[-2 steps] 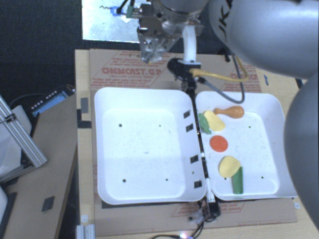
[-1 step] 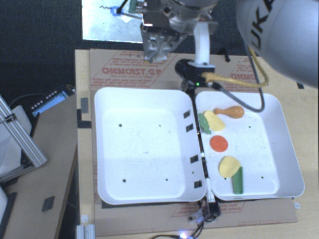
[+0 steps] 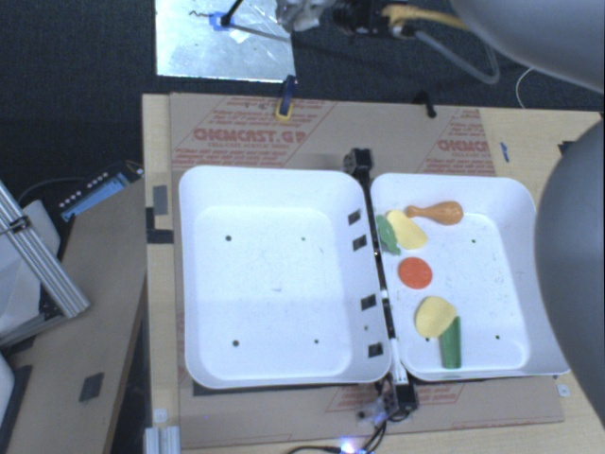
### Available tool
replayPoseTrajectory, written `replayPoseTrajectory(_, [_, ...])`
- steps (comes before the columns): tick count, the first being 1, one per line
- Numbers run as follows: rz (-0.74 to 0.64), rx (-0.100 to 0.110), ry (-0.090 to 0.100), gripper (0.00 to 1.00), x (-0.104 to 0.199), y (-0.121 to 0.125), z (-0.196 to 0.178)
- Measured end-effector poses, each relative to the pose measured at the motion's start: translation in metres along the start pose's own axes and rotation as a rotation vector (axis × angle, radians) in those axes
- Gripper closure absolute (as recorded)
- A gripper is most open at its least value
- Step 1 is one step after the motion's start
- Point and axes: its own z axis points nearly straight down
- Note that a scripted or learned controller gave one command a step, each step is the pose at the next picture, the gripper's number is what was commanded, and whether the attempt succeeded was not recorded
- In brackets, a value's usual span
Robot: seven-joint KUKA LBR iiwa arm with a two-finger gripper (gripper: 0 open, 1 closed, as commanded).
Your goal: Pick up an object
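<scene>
The claw (image 3: 304, 3) hangs high at the top of the view, beyond the far edge of the tabletop (image 3: 236, 130) and above a shiny metal sheet (image 3: 222, 26); it is blurred, so I cannot tell how it is set, and nothing shows in its grip. Every candidate lies well below and to the right of it in the view, in the right bin (image 3: 501, 253): an orange drumstick-shaped piece (image 3: 437, 214) nearest the claw, then a pale yellow piece (image 3: 408, 231) touching a green piece (image 3: 387, 233) by the divider, a red-orange disc (image 3: 415, 273) standing alone, and farthest off a second yellow piece (image 3: 434, 316) against a green stick (image 3: 451, 343). The left bin (image 3: 265, 272) offers nothing. Judging from this, the disc or the drumstick make the cleanest targets, since each sits apart from neighbours. A good approach would centre over one piece, descend vertically, and keep off the bin wall and divider, as the flat pieces may slip.
</scene>
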Motion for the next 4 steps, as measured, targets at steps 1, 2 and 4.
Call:
replayPoseTrajectory(1, [0.009,0.007,-0.005,1.00,-0.113,-0.008,0.001])
replayPoseTrajectory(2, [-0.007,0.025,-0.004,1.00,-0.076,-0.003,0.172])
replayPoseTrajectory(4, [-0.003,0.003,0.001,1.00,-0.002,-0.006,0.226])
